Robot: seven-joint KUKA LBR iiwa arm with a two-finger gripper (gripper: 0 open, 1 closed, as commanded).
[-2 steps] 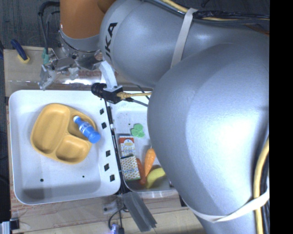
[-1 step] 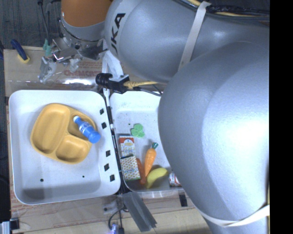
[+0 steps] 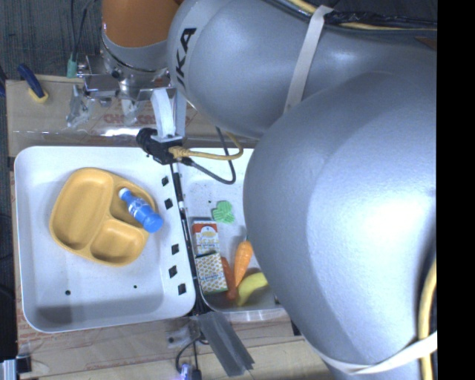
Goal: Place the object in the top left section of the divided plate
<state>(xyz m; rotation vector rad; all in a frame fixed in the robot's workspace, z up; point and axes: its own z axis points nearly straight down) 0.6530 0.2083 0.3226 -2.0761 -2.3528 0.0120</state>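
In the camera view, a yellow divided plate (image 3: 89, 215) lies in the left white bin (image 3: 44, 297), set toward the bin's ten o'clock area. A blue bottle (image 3: 141, 211) with a white label band rests on the plate's three o'clock edge, lying on its side and tilted, with its capped end pointing toward four o'clock and just over the rim. It sits across the ridge on that side of the plate, so which compartment it belongs to cannot be told for certain.

The right white bin (image 3: 245, 312) is largely covered by the grey arm (image 3: 341, 193), which fills the view from twelve o'clock round to five o'clock. In the strip of that bin left open there are several items: a small green piece (image 3: 223, 213) at its upper part, a printed carton (image 3: 207, 239) below it, a second printed packet (image 3: 211, 273) touching the carton's lower end, an orange carrot (image 3: 243, 259) just beside them at three o'clock, and a yellow piece (image 3: 252, 285) at the carrot's lower tip.

The orange band (image 3: 137, 21) of the arm shows at twelve o'clock, above the far edge of the counter (image 3: 44, 111). The end effector (image 3: 115, 78) hangs under it, over the counter beyond the left bin, well apart from the bottle. Its parts are blurred against clutter, so how wide it stands, and whether it has anything, cannot be told. A black cable (image 3: 215, 174) loops near the divide between the bins.
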